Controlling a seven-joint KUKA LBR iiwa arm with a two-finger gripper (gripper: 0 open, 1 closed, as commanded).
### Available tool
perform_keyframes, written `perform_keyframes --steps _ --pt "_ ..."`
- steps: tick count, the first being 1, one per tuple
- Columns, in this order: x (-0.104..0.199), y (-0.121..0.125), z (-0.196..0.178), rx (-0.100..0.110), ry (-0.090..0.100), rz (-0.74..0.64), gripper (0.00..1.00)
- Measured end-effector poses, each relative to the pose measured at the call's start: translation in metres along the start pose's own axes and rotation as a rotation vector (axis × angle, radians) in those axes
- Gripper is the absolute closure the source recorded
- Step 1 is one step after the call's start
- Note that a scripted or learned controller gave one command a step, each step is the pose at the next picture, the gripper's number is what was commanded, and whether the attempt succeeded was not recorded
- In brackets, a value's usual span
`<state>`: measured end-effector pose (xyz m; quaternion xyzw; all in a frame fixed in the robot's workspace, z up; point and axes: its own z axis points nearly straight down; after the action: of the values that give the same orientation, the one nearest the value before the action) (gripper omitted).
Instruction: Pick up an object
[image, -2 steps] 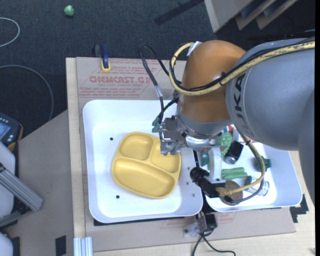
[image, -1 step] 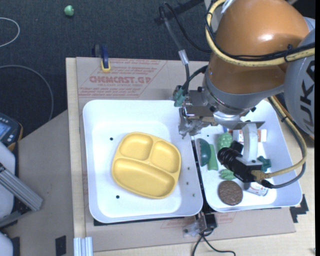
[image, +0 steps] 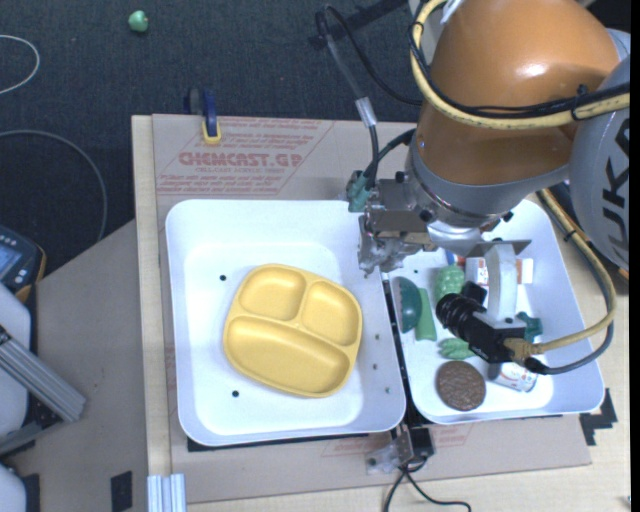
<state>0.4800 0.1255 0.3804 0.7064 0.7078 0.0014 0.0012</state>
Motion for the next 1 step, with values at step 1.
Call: perform_keyframes --steps 1 --pt "0.0006 0.0006 -0.0102 -0.003 0.0 -0.002 1.0"
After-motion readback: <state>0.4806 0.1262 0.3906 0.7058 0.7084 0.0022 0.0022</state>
